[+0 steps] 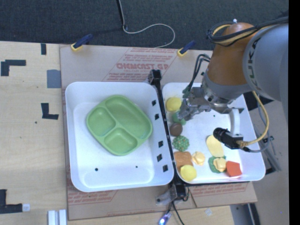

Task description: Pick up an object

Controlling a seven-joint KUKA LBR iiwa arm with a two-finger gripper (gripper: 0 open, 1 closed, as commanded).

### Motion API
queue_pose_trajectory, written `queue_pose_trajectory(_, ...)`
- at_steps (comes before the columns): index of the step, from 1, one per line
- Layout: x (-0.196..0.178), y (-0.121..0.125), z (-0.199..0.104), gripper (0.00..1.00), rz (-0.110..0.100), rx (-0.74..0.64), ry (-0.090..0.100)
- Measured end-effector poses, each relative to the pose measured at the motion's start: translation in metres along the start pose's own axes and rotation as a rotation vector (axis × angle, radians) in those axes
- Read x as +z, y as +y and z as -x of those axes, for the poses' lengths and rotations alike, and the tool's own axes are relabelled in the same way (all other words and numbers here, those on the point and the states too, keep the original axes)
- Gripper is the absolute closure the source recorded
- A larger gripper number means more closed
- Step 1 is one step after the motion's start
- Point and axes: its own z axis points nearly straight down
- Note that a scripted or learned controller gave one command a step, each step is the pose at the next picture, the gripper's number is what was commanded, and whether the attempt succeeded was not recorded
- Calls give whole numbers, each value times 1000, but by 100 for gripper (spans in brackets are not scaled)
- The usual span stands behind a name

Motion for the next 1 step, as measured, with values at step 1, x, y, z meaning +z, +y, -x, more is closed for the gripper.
queue_pose_trajectory(1, 22, -31, -83, 100, -4, -6, 2)
